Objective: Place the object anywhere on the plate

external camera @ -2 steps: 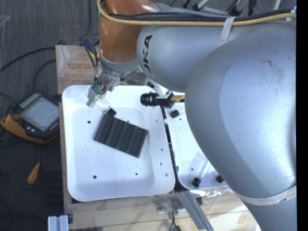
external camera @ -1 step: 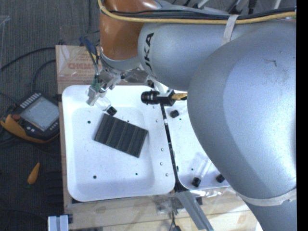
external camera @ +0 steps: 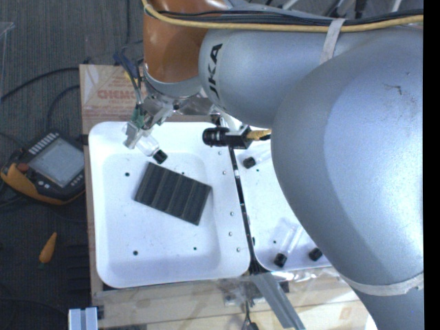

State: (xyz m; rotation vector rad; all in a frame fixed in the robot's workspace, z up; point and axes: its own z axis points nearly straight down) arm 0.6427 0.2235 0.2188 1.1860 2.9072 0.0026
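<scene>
Currently the claw hangs over the far-left corner of the left bin, seemingly closed on a small clear, black-capped object. That grip looks marginal, so the object could be dropped short of the dark ribbed plate just beside it.

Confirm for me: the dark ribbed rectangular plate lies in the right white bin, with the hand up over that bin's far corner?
Not quite. The camera view shows the dark ribbed rectangular plate in the left white bin, not the right. The hand is indeed over that bin's far corner.
</scene>
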